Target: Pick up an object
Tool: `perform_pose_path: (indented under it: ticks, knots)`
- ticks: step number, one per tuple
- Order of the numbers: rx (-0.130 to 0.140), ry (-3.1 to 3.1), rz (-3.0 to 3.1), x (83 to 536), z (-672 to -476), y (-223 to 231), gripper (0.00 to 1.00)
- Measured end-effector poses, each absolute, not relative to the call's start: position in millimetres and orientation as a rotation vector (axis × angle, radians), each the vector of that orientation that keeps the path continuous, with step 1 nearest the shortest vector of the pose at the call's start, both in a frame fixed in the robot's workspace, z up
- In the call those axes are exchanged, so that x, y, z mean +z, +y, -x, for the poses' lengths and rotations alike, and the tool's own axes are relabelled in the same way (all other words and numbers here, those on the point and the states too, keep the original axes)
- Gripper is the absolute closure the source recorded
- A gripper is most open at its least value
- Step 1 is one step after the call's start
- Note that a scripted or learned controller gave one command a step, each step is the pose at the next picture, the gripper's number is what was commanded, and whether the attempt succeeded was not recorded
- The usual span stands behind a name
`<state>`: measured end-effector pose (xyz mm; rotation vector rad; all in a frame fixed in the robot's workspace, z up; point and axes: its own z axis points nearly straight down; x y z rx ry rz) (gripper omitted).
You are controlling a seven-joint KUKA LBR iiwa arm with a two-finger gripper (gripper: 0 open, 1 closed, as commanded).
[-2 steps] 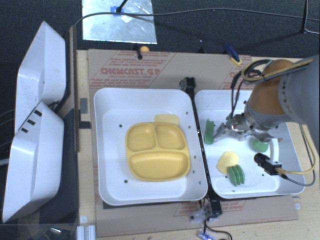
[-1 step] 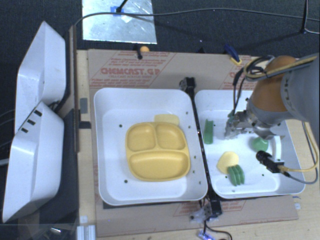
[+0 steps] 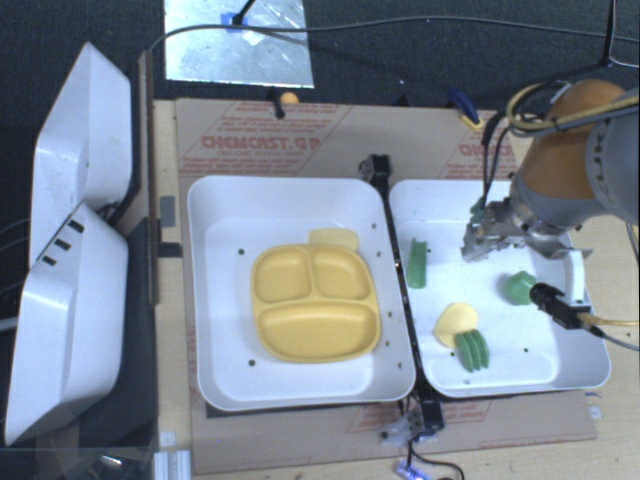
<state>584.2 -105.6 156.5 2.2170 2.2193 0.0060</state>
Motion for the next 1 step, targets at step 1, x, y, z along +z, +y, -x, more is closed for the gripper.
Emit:
perform_pose_path:
  ticks: [1]
  knots:
    - [0.005, 2.219, -2.218, 206.2, -593.9, -110.3, 1.00]
